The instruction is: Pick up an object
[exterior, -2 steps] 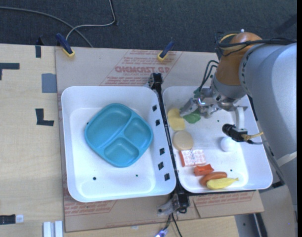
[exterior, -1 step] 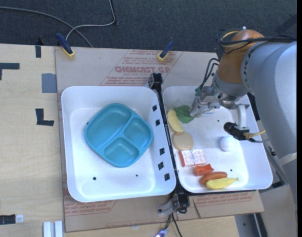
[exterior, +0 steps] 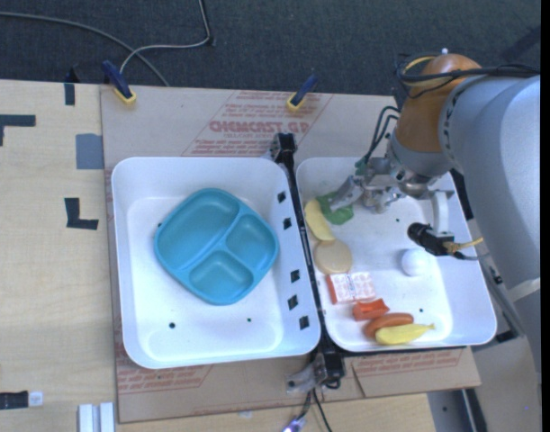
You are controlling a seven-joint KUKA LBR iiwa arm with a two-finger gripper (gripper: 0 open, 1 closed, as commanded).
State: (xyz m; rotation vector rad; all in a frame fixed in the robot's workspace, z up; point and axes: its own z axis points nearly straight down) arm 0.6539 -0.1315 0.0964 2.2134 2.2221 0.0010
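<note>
The brown cardboard sheet (exterior: 247, 124) lying under the two white bins carries printing in red. Its largest line, seen upside down and at a slant from this camera, appears to read "CHEMCAST GP"; the smaller red lines above and below it are too fine to make out. More faint red print shows on the same cardboard along its lower left edge, unreadable. The small white packet with red markings (exterior: 352, 287) in the right bin bears red print, but it is too small and blurred to read.
</note>
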